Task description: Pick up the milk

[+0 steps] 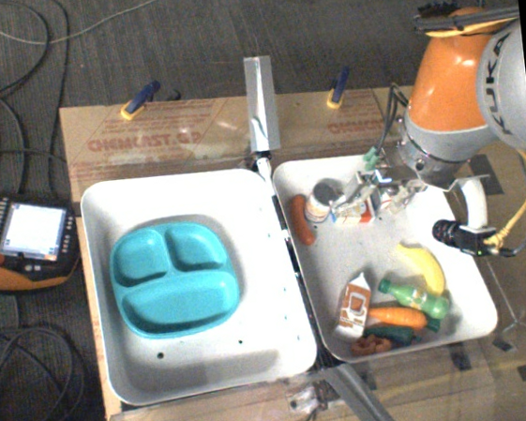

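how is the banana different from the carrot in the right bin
The banana is yellow; the carrot is orange. The banana curves, while the carrot is straight and tapered. The banana lies higher in the view, toward the right wall; the carrot lies nearer the front edge, beside the milk carton. Both lie flat in the right bin, apart from the gripper.

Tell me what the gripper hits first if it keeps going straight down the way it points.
Probably the right bin's floor, near the small can, not the milk carton; depth is unclear from above.
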Tool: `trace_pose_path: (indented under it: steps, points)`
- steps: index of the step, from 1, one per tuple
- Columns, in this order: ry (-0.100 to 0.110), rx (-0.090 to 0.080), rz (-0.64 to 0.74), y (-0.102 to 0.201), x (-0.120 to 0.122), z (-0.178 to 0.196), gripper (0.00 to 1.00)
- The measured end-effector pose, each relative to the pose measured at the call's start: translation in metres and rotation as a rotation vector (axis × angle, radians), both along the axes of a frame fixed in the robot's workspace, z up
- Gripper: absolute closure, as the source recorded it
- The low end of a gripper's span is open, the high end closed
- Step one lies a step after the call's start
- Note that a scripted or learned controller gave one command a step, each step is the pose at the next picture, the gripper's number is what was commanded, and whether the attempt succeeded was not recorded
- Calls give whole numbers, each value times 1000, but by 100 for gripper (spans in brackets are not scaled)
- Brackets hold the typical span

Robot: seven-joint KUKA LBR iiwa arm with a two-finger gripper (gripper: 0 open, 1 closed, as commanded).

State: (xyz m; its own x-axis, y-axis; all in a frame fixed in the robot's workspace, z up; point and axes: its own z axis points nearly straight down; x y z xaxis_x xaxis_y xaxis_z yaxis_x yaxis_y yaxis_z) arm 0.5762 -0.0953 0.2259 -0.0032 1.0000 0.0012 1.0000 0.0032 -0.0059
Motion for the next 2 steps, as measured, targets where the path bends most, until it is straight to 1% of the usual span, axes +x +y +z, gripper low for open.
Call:
trace_pose_path:
  steps: [1, 2]
  points:
    - [0, -1, 121, 14, 21, -44, 0]
    - [1, 0, -32, 13, 14, -44, 0]
